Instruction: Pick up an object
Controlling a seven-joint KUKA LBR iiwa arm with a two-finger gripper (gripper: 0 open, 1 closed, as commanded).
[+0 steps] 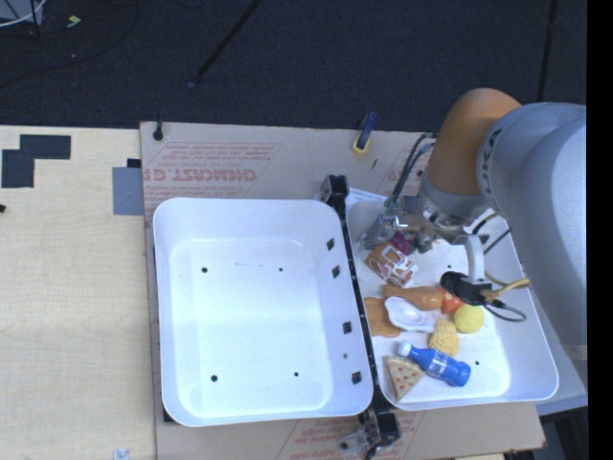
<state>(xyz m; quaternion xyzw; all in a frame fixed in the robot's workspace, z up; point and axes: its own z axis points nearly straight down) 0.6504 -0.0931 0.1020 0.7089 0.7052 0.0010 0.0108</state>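
From the overhead camera, the grey arm with its orange band reaches in from the right and hangs its two-finger gripper [395, 230] low over the far end of the right-hand shallow white plastic bin [517, 377]. Whether its fingers are spread or pressed together cannot be told, for cables and metal parts crowd the wrist.

Just below the gripper lies a small brown-and-white patterned packet [391, 264], the likeliest thing to be picked; whether it is being touched cannot be told. Nearer the camera lie a white shell-shaped piece [410, 313], a yellow ball [469, 319], a blue plastic bottle with a white cap [437, 363] and a tan triangular waffle-like wedge [402, 377].

The left-hand white bin [172, 286] sits alongside.

To do the step well, the gripper probably needs to centre over the packet, straddle its narrow side, keep off the bin's dividing wall, and close before lifting straight up.
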